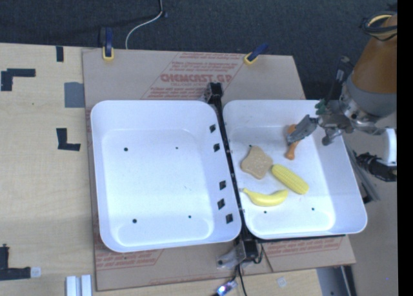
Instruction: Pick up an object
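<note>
Banana (265, 197), corn cob (290, 179) and bread slice (256, 162): grouped loose in the right bin (335, 214). Carrot (293, 141): clamped between the fingers of the hand (298, 132), evidently for lifting, over that bin's far side.

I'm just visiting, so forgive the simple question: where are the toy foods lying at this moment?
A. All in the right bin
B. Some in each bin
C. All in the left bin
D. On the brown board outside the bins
A: the bread slice, the corn cob, the banana and the small orange piece all lie inside the right bin, on the side where the gripper reaches in.
</note>
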You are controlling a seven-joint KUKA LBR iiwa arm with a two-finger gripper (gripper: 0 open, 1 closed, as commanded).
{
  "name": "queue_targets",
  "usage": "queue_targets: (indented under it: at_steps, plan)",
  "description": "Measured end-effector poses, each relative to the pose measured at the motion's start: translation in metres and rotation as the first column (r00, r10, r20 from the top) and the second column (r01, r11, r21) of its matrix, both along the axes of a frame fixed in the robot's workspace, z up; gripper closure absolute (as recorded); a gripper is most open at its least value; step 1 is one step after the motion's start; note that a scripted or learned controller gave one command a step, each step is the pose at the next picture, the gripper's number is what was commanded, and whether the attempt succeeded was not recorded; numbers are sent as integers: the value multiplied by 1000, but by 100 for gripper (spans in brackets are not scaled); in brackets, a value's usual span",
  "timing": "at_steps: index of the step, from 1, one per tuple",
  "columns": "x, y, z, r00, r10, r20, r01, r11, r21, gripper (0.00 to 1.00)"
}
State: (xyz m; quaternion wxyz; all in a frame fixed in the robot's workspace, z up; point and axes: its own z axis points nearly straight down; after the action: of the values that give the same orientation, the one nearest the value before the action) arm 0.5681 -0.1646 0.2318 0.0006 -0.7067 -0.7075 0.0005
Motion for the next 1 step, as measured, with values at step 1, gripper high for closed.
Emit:
queue_targets:
  at_steps: [1]
  plan:
    - [-79,5,-146,1000,-3,-13,3,1000,3,0]
